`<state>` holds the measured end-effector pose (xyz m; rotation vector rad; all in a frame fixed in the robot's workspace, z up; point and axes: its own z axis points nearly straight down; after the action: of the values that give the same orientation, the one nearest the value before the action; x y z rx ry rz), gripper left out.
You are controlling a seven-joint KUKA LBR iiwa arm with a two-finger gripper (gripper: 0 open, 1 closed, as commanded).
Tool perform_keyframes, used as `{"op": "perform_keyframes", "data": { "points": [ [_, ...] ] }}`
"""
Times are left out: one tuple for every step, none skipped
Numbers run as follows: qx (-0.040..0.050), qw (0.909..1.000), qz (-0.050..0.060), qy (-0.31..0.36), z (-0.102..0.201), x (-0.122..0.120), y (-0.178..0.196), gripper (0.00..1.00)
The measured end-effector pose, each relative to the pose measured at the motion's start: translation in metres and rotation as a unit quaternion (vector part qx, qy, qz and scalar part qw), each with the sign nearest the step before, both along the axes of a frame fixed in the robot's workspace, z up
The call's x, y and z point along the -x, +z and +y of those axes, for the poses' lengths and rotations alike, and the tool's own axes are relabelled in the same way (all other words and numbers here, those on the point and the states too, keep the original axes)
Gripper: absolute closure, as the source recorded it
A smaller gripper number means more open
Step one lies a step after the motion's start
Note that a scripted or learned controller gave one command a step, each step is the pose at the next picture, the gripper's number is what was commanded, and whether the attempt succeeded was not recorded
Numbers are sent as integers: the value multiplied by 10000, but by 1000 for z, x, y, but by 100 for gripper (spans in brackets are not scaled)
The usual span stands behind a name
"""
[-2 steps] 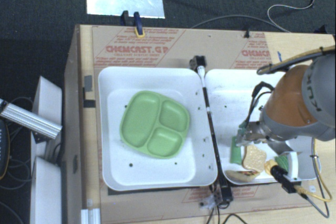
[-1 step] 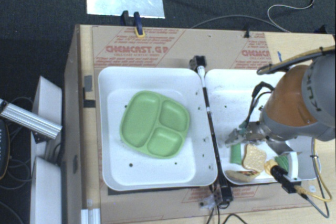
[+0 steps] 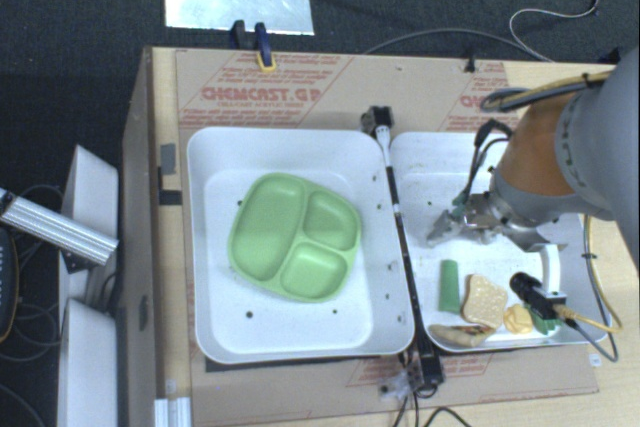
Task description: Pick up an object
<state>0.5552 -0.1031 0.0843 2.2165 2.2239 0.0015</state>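
While the arm is reaching into the right bin [image 3: 425, 160] | end effector [image 3: 447, 225] is hovering just above the green block [image 3: 448, 286], probably lining up | it's looking spread and empty.

You are looking at what seems a robotics lab: a grey arm with an orange band [image 3: 560, 155] reaches over two shallow white plastic bins [image 3: 200, 245] on a paper-covered bench printed "CHEMCAST" [image 3: 262, 95], with loose cables [image 3: 560, 15] trailing across dark carpet [image 3: 70, 15].
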Motion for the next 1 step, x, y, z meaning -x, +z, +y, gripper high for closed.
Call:
{"op": "perform_keyframes", "data": {
  "points": [
    [1, 10000, -3, 21, 0, -1, 10, 100]
  ]
}}
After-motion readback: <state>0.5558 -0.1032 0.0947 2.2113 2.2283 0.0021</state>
